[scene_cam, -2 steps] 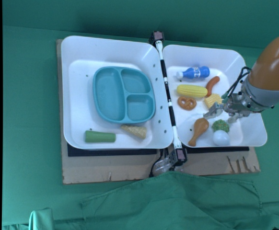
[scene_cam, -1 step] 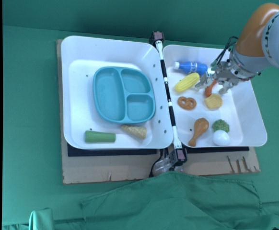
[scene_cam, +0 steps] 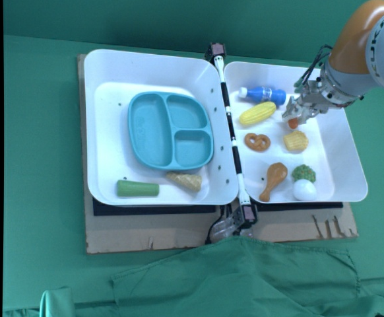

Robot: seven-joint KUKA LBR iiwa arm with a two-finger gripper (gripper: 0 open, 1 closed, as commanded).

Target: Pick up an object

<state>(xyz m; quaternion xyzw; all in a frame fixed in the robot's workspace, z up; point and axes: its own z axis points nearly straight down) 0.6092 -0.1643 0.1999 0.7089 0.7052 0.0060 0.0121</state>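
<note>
Left bin point(scene_cam: 106, 68): holds a teal divided plate point(scene_cam: 170, 131), a green cucumber-like stick point(scene_cam: 138, 189) along the near edge, and a tan cone-shaped piece point(scene_cam: 185, 180) just beside it.

Divider point(scene_cam: 230, 127): a black-and-white rail between the two bins.

Right bin point(scene_cam: 350, 177): holds a blue bottle point(scene_cam: 264, 95), a yellow corn cob point(scene_cam: 257, 113), a brown pretzel point(scene_cam: 256, 141), a drumstick point(scene_cam: 273, 179), a small yellow block point(scene_cam: 296, 140), a green broccoli piece point(scene_cam: 303, 172) and a white egg point(scene_cam: 305, 189).

Tool point(scene_cam: 296, 116): low over the right bin's far half, between corn cob and yellow block. A small orange-red item point(scene_cam: 293, 123) sits directly at its tip; whether the tool is released, clenched, or grasping this item cannot be told, as the fingertips are too small to resolve.

Step in hand, as judged: the descent or close on the orange-red item, the likely target.

Next move calls for: a firm closure centred on that item, then a straight lift clear of the neighbouring corn cob and yellow block.
</note>
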